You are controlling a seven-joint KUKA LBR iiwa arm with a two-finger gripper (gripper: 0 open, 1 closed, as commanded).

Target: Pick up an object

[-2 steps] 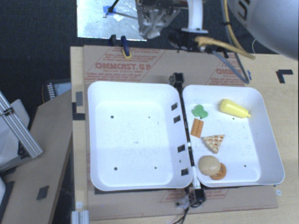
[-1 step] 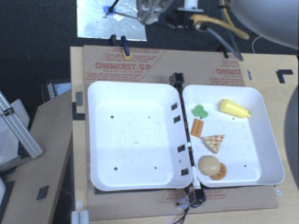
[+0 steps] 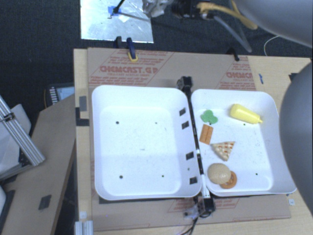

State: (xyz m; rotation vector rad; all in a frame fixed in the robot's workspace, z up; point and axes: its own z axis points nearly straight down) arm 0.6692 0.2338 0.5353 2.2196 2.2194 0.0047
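Claw (image 3: 157, 4) sits at 12 o'clock, raised well above bench; finger state: cannot tell, blurred. Near to far in right bin (image 3: 259, 177): round tan bun (image 3: 218, 172) touching orange disc (image 3: 230, 180) at approx. 5 o'clock; pizza wedge (image 3: 223, 149) just behind; orange block (image 3: 206, 133) by divider; green leaf piece (image 3: 209, 116) and yellow bottle (image 3: 245, 114) farthest, approx. 2 o'clock. Left bin (image 3: 139, 141) lies at 9 o'clock. Arm (image 3: 274, 9) enters at 1 o'clock.

Smooth grey arm (image 3: 298, 131), metallic pincer (image 3: 157, 1), yellow and grey cables (image 3: 230, 11).
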